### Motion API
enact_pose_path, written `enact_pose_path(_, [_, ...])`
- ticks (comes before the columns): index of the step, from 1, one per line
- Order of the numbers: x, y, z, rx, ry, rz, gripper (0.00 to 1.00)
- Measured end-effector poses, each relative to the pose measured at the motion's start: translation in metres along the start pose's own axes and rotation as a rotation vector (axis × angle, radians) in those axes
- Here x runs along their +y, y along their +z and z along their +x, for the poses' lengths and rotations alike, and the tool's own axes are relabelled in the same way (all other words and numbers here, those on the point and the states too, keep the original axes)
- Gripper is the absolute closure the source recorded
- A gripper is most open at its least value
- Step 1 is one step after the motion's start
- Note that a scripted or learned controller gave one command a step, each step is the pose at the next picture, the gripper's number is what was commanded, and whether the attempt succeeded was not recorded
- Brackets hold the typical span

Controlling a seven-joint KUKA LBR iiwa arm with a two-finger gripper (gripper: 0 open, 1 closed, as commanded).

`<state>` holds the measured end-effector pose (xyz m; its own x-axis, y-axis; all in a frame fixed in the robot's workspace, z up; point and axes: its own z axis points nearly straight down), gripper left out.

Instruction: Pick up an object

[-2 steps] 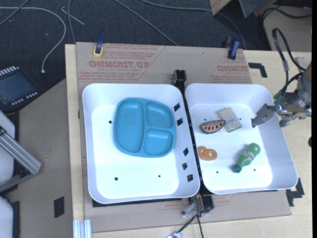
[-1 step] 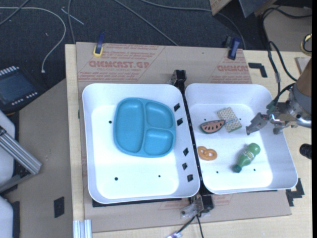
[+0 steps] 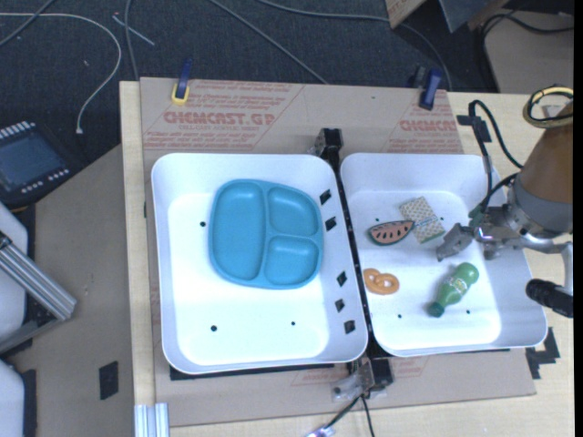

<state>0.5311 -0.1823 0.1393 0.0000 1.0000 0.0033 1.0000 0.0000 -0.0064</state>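
The grey arm reaches in over the right edge of the right-hand shallow white bin (image 3: 483, 330), and its metal hand (image 3: 458, 242) hangs low near that bin's middle, just above the green plastic toy bottle (image 3: 453, 289). Whether the hand is spread or closed I cannot tell, since it reads as a grey blur, and nothing is visibly caught in it. The nearest candidates crowd together: the bottle just below it, a patterned grey-green square packet (image 3: 422, 216) and a toy watermelon slice (image 3: 391, 233) towards the bin's far side, and an orange toy pretzel (image 3: 382, 282) near the left wall. That crowding is the risk, as I judge it (a descent between packet and bottle could nudge both aside and close on neither), and the round bottle may roll away. The left white bin (image 3: 182, 317) carries a blue divided plastic plate (image 3: 266, 233), well apart. The wrist is cut off at the frame's right.
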Motion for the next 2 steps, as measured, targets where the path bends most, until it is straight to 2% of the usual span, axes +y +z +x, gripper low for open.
enact_pose_path(1, [-0.001,0.053,0.001,0.000,0.000,0.000,0.00])
enact_pose_path(2, [0.001,0.039,0.000,-0.002,0.000,-0.007,1.00])
